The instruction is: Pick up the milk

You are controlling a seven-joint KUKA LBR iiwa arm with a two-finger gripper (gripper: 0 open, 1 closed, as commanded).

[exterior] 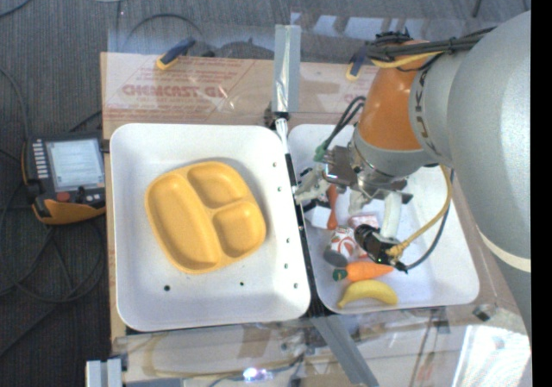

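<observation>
The milk (347,241) is a small white carton with red print. It lies in the right bin (440,277), just below my wrist. My gripper (349,202) hangs low over the left half of that bin, directly above the carton and partly covering it. The grey arm with its orange band (392,114) reaches in from the right and hides the bin's upper part.
An orange carrot (369,271) and a yellow banana (368,295) lie just in front of the milk. A thin orange-red item (332,209) stands beside the gripper. In the left bin (138,290) rests a yellow three-compartment tray (205,215). A raised divider (297,230) separates the bins.
</observation>
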